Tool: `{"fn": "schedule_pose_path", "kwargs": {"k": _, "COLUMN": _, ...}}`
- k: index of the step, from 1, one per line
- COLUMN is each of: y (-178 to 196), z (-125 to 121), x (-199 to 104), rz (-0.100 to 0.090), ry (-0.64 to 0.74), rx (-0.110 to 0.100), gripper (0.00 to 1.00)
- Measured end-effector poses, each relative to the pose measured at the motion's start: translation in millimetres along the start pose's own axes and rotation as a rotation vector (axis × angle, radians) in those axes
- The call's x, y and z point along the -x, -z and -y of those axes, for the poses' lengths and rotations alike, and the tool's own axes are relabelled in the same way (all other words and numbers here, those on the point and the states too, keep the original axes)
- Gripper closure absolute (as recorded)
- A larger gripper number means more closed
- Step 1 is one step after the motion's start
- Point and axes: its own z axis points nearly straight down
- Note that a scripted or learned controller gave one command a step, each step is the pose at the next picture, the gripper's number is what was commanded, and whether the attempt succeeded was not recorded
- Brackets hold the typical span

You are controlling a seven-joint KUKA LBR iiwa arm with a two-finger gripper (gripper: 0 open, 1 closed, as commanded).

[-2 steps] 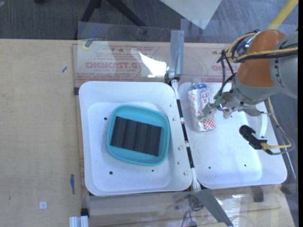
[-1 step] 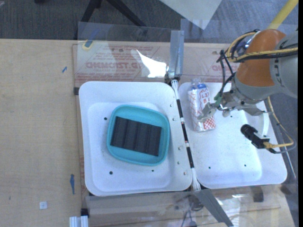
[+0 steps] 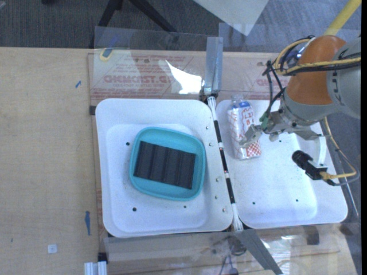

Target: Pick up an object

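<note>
How far the jaws stand apart cannot be told, and no object is seen between them. In the left bin (image 3: 114, 211) a teal tray (image 3: 167, 134) bearing a dark ridged block (image 3: 164, 165) lies well apart from the arm. Near the upper left corner of the right bin (image 3: 287, 205) a red-and-white packet (image 3: 242, 129) lies, with the gripper (image 3: 254, 135) lowered at its right edge, apparently touching it. The grasp is judged to be in hand; a firm closing on the packet and a straight lift are called for next.

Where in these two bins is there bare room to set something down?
Best: the right bin's near half, below the packet and the tool. The left bin has just narrow margins around the teal tray. Crowded: the right bin's far left corner, by the packet.
</note>
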Motion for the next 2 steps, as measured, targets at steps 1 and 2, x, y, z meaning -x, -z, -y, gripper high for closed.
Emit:
{"fn": "schedule_pose_path", "kwargs": {"k": 1, "y": 0, "z": 0, "x": 0, "rz": 0.001, "ry": 0.008, "rx": 0.001, "gripper": 0.00}}
{"fn": "schedule_pose_path", "kwargs": {"k": 2, "y": 3, "z": 6, "x": 19, "rz": -0.004, "ry": -0.133, "rx": -0.017, "gripper": 0.00}}
